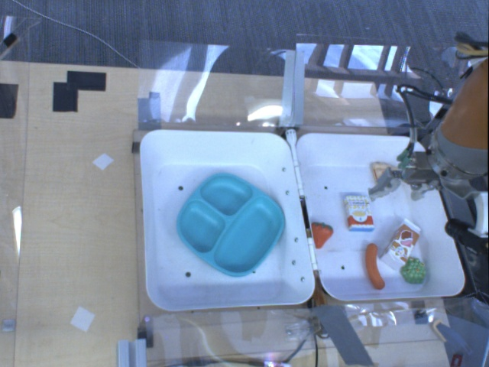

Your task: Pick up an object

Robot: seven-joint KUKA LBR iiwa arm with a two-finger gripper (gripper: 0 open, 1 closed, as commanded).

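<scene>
Evidently the pick has not begun in earnest: nothing is lifted, and the arm [467, 121], grey with an orange band, reaches in from the right over the far part of the right bin [336, 159].

Largest first: two shallow white bins of smooth moulded plastic with rounded corners sit side by side. The left bin [164, 205] holds a teal divided plate [231, 224], glossy, roughly square with soft corners and three compartments. The right bin carries the small candidates.

The gripper [393, 180] hangs at the far right of that bin with its fingers spread wide and nothing between them. Just beside it, further back, lies a small tan piece [380, 168] that I cannot identify.

Any one object will do. Nearest to the fingers is a small printed carton [358, 212], boxy and flat-faced, probably the easiest grasp. Toward the near right lies a second carton [403, 243], tilted, touching a knobbly green broccoli-like toy [413, 271]. An orange sausage shape [374, 266], smooth and rounded, lies near it, and a red strawberry-like toy [322, 235] sits by the left wall.

The next move, I judge, calls for centring over one item, descending, and closing squarely.
</scene>
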